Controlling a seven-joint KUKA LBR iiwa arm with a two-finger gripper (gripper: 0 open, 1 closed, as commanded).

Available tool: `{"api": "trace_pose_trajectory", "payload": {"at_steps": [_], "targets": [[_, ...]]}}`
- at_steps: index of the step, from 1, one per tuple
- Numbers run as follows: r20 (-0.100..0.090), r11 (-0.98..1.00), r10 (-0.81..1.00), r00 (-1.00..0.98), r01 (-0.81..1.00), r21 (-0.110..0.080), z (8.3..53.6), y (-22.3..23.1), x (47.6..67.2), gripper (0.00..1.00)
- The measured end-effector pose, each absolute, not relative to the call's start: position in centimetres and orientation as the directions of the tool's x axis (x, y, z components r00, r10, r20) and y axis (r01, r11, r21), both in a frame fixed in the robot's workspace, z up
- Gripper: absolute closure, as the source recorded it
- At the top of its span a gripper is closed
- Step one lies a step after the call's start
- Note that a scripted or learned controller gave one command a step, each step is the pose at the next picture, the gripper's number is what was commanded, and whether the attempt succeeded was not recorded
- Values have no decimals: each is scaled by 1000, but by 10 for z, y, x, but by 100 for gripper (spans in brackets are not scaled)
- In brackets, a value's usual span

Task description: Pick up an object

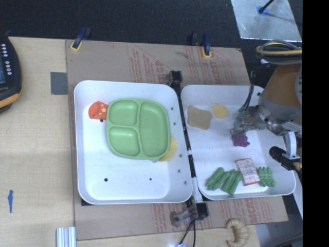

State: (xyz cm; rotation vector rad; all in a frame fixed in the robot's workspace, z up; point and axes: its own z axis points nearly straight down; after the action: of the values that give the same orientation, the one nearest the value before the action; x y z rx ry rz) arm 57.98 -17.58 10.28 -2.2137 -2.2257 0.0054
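My gripper (243, 126) hangs low over the right bin (205, 94), near its right side. A small purple object (240, 139) lies directly in front of and below it, touching or nearly touching; I cannot tell which. Elsewhere in this bin lie a tan bread slice (199, 118), a small yellow round piece (220, 110), green bean pods (224, 180), a red and white packet (247, 171) and a green ridged piece (266, 176).
The left bin (92, 179) holds a green divided plate (139, 128), a red object (97, 110) at the plate's left and a yellow piece (170, 149) peeking from under its right edge. A clamp bar (184, 133) runs between the bins.
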Motion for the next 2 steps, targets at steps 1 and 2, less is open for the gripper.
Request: {"api": "trace_pose_trajectory", "payload": {"at_steps": [1, 2], "targets": [[-1, 6, 1000, -6, 1000, -5, 102, -176, 580, 0], [-1, 6, 1000, -6, 1000, -5, 113, -177, 580, 100]]}}
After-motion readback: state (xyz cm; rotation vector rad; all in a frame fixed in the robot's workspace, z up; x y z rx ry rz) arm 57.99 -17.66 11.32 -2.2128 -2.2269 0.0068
